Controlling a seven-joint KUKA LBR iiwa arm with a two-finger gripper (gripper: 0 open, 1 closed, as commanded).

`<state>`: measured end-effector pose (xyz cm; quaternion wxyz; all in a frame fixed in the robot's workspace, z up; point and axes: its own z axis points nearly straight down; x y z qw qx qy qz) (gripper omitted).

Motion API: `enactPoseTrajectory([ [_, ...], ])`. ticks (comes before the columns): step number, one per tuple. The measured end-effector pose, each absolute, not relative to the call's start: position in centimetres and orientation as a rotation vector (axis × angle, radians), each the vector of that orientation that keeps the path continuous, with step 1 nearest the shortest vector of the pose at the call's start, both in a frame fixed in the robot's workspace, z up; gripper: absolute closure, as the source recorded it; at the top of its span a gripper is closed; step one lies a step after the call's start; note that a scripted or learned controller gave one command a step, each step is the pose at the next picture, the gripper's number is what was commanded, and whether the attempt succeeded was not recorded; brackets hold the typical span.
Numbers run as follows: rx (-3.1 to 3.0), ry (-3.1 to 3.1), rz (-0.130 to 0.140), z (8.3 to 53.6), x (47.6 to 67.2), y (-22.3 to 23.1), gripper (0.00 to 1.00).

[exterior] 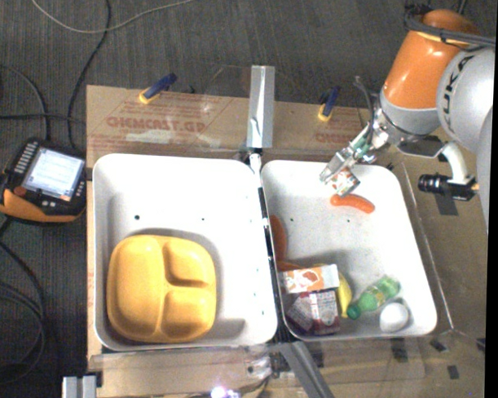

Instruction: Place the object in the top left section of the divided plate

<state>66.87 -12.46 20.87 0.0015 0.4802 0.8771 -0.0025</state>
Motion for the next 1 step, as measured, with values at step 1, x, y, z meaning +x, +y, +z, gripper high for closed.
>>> enactPoseTrajectory([
  [1, 1.467, 2.781, 0.000, 18.28, 59.34, -4.03, 1.00],
])
